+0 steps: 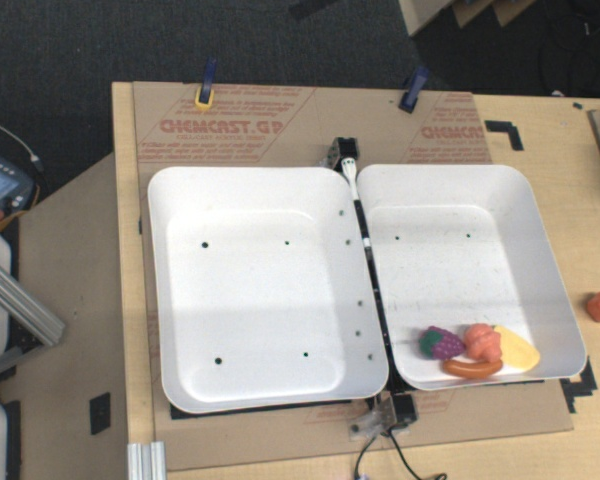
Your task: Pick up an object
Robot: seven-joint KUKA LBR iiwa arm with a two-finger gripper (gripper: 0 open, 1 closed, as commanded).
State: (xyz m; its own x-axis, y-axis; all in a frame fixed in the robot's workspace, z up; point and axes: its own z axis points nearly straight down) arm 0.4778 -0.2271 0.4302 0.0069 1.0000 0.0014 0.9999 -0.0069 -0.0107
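Several small toy foods lie bunched in the near corner of the right bin (500, 198). A purple grape bunch (441, 342) is leftmost. Beside it sits an orange-red lumpy piece (483, 341), and a yellow piece (518, 351) rests at the right against the bin's wall. In front of them lies a reddish-brown sausage (471, 368). The left bin (170, 268) stands next to it, its white floor bare.
Both bins rest on a brown cardboard sheet (280, 118) held by a yellow clip (205, 96) and a blue clip (414, 90) at the far edge. A small orange-red object (598, 307) lies on the bench right of the right bin. A metal rail (15, 298) slants at the left.
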